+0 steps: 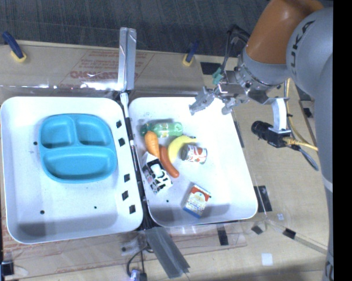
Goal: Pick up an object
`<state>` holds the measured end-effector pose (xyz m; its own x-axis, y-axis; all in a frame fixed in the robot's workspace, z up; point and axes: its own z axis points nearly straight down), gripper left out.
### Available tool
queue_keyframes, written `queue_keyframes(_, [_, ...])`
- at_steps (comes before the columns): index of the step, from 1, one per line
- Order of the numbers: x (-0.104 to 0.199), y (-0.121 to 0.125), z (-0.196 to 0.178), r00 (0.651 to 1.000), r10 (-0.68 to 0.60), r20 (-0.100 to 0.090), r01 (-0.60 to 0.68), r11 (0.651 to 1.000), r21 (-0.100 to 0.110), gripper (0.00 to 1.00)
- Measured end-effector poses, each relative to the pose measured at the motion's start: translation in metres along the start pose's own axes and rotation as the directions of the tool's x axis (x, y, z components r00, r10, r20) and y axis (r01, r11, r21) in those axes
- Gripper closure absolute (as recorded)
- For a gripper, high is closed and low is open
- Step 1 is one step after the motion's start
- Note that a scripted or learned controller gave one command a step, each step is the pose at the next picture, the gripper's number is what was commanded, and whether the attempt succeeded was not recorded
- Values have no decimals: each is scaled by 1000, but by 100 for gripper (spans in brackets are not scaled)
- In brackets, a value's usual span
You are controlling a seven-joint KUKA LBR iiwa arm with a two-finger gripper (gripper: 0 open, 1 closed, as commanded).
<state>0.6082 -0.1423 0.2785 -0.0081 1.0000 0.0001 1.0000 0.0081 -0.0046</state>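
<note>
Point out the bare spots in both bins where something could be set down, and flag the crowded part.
Left bin: bare floor in front of the blue tray. Right bin: bare along its right wall and far corner under the end effector. Crowded: left-centre, where bottle, carrot, banana and can touch.

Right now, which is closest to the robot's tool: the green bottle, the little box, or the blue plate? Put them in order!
From the tool, near the right bin's top edge:
1. Green bottle, top of the right bin, just below-left of the tool.
2. Little box, bottom of the right bin.
3. Blue plate, over in the left bin.
</note>
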Motion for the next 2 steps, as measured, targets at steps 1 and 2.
queue_keyframes(1, [49, 9, 144, 999, -44, 0, 44, 999, 1, 0])
queue_keyframes(2, [41, -4, 176, 1000, -20, 2, 20, 999, -26, 0])
